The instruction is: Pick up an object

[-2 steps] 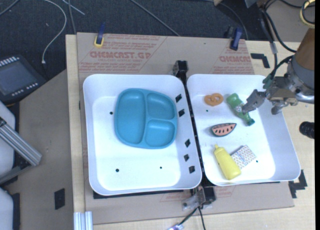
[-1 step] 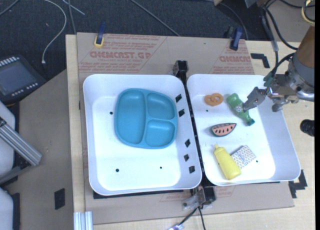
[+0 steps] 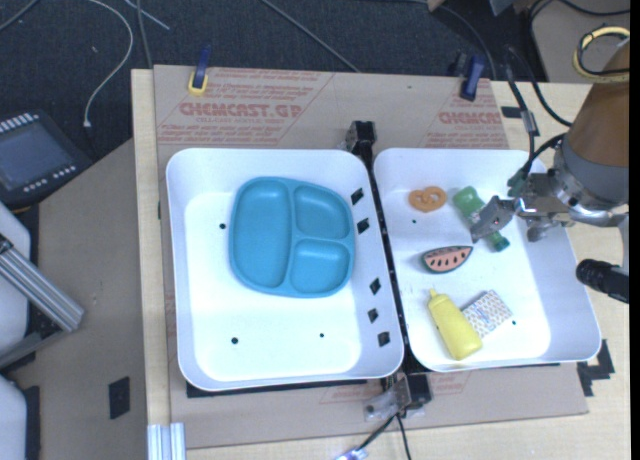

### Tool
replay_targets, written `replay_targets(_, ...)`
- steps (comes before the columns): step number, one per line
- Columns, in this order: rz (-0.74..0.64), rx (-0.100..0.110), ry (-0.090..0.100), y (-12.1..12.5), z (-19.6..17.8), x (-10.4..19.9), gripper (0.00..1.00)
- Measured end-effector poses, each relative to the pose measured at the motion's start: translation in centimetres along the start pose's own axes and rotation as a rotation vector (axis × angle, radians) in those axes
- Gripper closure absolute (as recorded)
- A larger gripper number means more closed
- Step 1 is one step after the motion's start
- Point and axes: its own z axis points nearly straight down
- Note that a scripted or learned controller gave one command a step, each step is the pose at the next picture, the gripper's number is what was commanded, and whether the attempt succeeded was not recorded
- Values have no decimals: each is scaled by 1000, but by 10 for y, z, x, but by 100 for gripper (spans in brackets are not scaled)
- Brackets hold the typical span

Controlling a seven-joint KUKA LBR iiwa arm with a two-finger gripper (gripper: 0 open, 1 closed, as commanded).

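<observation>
Camera view: 2 white bins (image 3: 200, 278) fill mid-frame; the left holds a blue divided plate (image 3: 292, 236). Right bin: yellow bottle (image 3: 453, 324), watermelon slice (image 3: 446, 258), pretzel (image 3: 428, 199), green object (image 3: 467, 200). My tool (image 3: 493, 223), grip state unclear, hovers beside the green object.

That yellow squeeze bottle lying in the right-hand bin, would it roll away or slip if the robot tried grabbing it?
The yellow plastic squeeze bottle lies on its side, and its body looks rounded, so a nudge would probably roll it across the white right bin. Its smooth surface may slip between fingers. It looks like a light toy, likely easy to lift.
</observation>
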Motion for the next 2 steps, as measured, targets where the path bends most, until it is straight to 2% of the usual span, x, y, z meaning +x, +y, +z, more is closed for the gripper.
replay_targets(2, -1, 2, 1, -6, 122, 6, 0)
